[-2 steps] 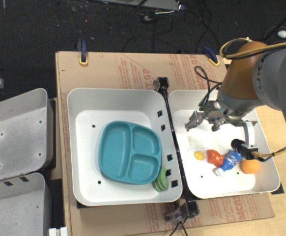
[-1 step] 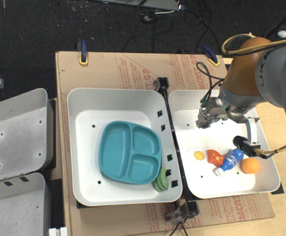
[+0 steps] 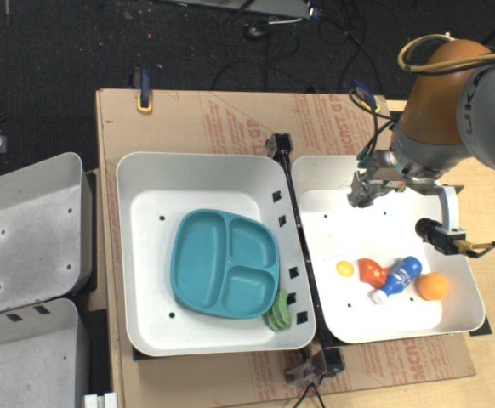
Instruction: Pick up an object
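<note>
Gripper [image 3: 365, 190] over right bin [image 3: 332, 177], far end; can't tell my grip state; blue bottle [image 3: 398, 277], orange ball [image 3: 433, 286] lie nearer.

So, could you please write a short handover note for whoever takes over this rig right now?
Gripper: above the far part of the right bin, holding nothing visible; finger state cannot be told.
Right bin, near side: small yellow object, red object, blue-and-white bottle lying down, orange ball, clustered close together.
Left bin: teal divided plate with a green object at its near right edge.
Done: nothing picked up yet.
Left: descend on one object, grasp and lift it.
</note>
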Motion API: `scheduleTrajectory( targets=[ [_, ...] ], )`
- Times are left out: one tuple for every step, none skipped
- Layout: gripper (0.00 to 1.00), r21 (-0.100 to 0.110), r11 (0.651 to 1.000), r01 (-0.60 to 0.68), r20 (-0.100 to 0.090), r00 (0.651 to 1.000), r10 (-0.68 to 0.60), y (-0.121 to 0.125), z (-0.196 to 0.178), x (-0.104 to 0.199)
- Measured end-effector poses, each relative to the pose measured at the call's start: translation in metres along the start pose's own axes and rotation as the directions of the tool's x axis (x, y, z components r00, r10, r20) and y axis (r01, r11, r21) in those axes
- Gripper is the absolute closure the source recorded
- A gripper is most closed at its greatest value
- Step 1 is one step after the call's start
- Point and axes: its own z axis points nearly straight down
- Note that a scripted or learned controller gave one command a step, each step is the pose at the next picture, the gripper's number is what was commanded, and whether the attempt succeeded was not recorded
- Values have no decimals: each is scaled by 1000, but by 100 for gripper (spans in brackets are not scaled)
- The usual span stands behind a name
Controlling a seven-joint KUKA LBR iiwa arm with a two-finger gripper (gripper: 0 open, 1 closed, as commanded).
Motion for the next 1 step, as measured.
scheduleTrajectory(
  targets=[
    [100, -1, 1000, -1, 1, 1000, 1, 6, -48, -8]
  ],
)
